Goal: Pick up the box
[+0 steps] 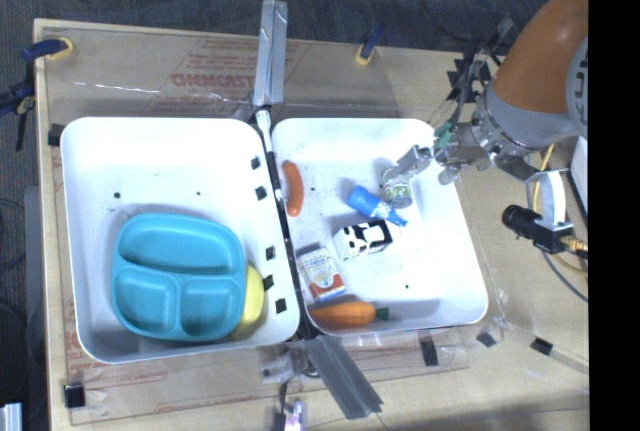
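White-and-orange box (320, 274) lies between carrot (343, 313) and sausage (293, 187); gripper (400, 181) opening unclear, near blue bottle (375, 202).

The scene is being lit evenly from above by diffuse light. The two white bins (90, 159) are being rendered very bright, close to overexposed, so that their walls and floors are being merged in places. Soft, short shadows are being cast beneath the blue tray (180, 277) and the small items in the right bin. Faint glare is being reflected from the clear sheeting on the bench (200, 69). The dark floor around the bench is being left dim and grainy. Fine detail is being softened throughout by low resolution, and the labels on small items are being left unreadable.
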You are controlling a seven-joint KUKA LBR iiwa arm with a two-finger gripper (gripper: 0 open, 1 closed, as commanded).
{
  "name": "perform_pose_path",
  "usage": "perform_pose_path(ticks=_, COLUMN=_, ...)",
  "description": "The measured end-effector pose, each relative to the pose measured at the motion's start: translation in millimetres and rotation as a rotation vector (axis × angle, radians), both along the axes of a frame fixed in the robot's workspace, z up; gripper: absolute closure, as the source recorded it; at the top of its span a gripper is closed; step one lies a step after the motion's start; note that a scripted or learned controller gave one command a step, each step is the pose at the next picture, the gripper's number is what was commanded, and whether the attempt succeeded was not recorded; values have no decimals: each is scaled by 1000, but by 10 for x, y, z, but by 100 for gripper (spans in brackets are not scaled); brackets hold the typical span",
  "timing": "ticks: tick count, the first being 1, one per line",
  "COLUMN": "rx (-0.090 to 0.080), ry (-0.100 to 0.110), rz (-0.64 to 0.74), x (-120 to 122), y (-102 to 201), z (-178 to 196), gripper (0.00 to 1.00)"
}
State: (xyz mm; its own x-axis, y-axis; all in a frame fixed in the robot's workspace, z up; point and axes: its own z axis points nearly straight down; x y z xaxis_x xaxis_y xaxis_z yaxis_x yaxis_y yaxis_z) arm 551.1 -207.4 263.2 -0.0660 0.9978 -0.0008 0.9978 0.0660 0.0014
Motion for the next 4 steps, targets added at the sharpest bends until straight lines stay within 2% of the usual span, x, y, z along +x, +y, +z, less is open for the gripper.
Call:
perform_pose_path(ticks=1, rx=1, ry=4, rz=-20, x=-260, y=-26, z=-1000, gripper=0)
perform_pose_path(ticks=2, rx=-3, ry=-12, rz=-235, x=-524, y=543, z=-1642, gripper=0)
perform_pose_path(ticks=3, rx=-4, ry=-1, rz=-17, x=98, y=882, z=-1672, gripper=0)
perform_pose_path(ticks=4, rx=-2, ry=-1, rz=39, x=-691, y=818, z=-1699, gripper=0)
